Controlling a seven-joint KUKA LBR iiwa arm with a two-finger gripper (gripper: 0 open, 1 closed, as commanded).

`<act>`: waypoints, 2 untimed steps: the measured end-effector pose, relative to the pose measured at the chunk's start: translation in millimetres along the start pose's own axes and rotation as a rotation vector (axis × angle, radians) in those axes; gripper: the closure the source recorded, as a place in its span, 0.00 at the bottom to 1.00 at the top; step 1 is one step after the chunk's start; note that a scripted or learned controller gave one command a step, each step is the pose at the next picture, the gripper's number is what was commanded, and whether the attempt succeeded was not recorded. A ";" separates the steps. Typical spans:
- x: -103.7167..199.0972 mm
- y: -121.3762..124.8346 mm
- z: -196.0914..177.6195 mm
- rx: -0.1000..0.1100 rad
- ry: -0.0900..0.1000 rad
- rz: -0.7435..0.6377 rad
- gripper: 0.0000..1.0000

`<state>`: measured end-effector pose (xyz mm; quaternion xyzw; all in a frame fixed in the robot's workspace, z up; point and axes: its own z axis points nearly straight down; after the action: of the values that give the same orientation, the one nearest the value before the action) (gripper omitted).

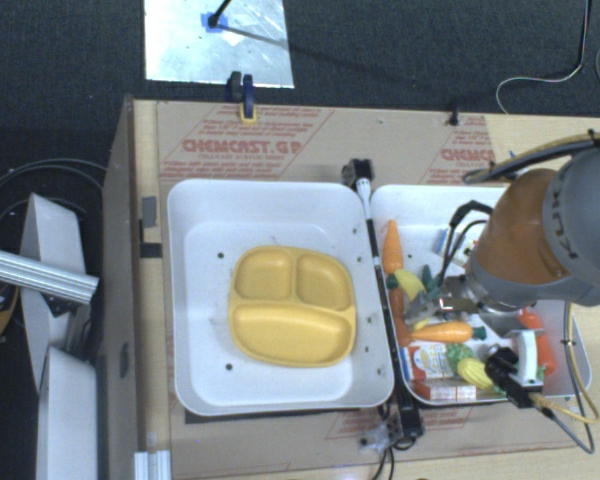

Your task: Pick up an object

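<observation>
Camera view is showing the arm reaching in from the right edge of the frame and leaning over the right bin, its orange band sitting above the wrist. The gripper is hanging low among the toy food at the centre of that bin, but whether it is wide or narrow, I cannot tell, since the wrist is covering it. An orange carrot is lying upright along the bin's left wall, just above and left of the gripper. A second carrot is lying crosswise just below the gripper, and a yellow corn cob is resting further down towards the lower right. A yellow divided plate is sitting in the middle of the left bin. Both bins are resting on a cardboard-covered bench, with dark carpet and a metal sheet lying beyond it at the upper left.
</observation>
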<state>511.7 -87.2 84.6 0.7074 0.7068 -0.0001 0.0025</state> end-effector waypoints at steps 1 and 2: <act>-102.0 28.6 0.4 0.001 0.002 -0.001 0.00; -101.2 29.7 -10.0 -0.001 0.003 -0.002 1.00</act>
<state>541.3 -188.3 95.1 0.7066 0.7076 0.0012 0.0020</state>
